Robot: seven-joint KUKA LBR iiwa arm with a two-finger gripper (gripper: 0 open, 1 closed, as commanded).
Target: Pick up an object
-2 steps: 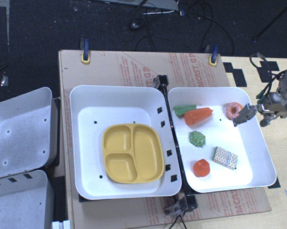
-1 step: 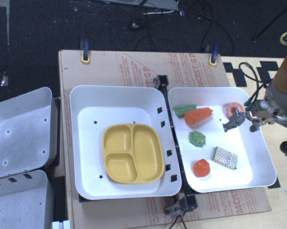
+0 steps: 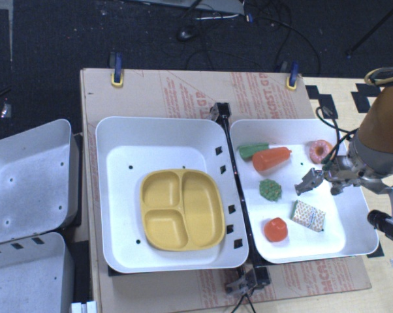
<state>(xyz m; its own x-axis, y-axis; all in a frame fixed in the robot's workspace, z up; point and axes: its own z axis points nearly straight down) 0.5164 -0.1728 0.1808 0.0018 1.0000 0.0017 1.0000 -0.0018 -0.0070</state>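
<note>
The right bin (image 3: 353, 240) holds a carrot with a green top (image 3: 268, 156), a pink donut (image 3: 320, 150), a green broccoli piece (image 3: 270, 190), a red tomato-like piece (image 3: 275, 229) and a patterned white packet (image 3: 309, 216). My gripper (image 3: 312, 180) hovers over the right bin, between the donut and the packet, coming in from the right. Nothing sits between its fingers (image 3: 306, 184), which look spread apart.
The left bin (image 3: 118, 240) holds a yellow divided plate (image 3: 182, 209). A black divider (image 3: 234, 175) runs between the two bins. Folded white trays (image 3: 27, 175) lie off the bench to the left. Clamps (image 3: 117, 70) hold the board's far edge.
</note>
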